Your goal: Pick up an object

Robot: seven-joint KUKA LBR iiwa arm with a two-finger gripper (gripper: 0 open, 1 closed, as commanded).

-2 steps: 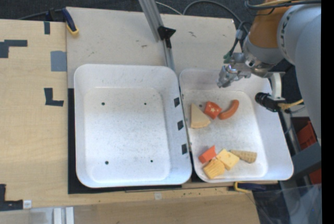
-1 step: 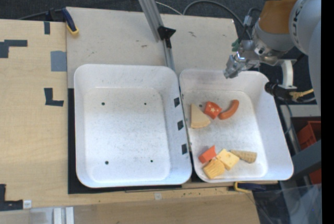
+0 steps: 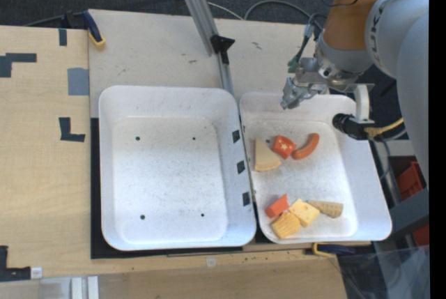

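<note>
Orange-red curved sausage (image 3: 306,146) and red tomato piece (image 3: 282,146) are lying close together in the right white bin (image 3: 362,179), below the hovering hand (image 3: 292,97), whose finger spread I cannot tell, so a descent is risking nudging both.

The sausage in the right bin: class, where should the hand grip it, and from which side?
Grip the sausage across its narrow middle, coming straight down from above. It lies flat as a slim curved piece, and its far-right side is free, while the red piece sits close at its left end, so the middle probably gives most room.
</note>
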